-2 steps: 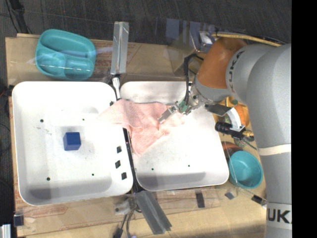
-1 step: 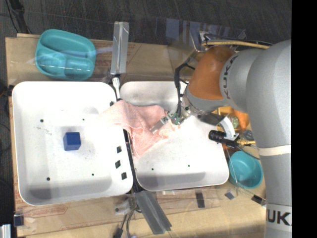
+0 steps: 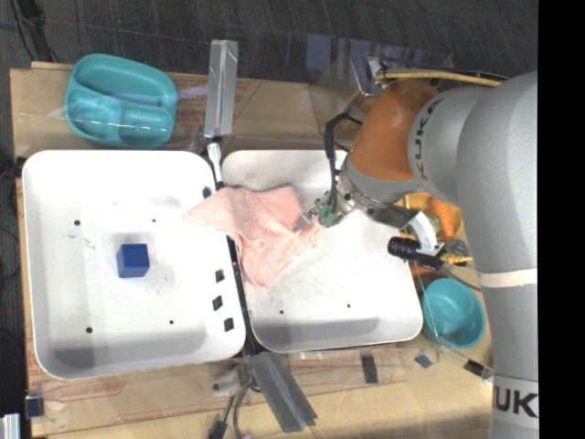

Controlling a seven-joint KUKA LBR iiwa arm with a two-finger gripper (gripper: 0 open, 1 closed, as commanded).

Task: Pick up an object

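Nearest the camera, the front lip of the right bin (image 3: pixel 315 338) sits on the surface (image 3: pixel 274 99) with some grey brackets and cables below it, and a small teal bowl (image 3: pixel 452 312) lies just off the bin's right front corner. Further in, the pink cloth (image 3: pixel 260 227) is the thing closest to the tool (image 3: pixel 322 216) — it lies crumpled in the left part of the right bin, its left edge draped over the divide and just into the left bin (image 3: pixel 55 245). The tool is down at the cloth's right edge, touching or v. nearly touching the fabric; it's too small and dark to read, so I can't tell how wide it stands or whether it has any cloth in it. Judging by that, the step in hand looks like the grasp itself, approx. at the point of contact, w/ the lift not yet made. Next move would call for a firm pinch on a fold, then a straight rise — a thin edge bite could slip out. A blue cube (image 3: pixel 133 260) sits alone in the left bin, well apart from the tool. Behind, the grey arm (image 3: pixel 475 163) w/ its orange band comes in from the right, and a teal container (image 3: pixel 121 100) rests at the far left of the surface.
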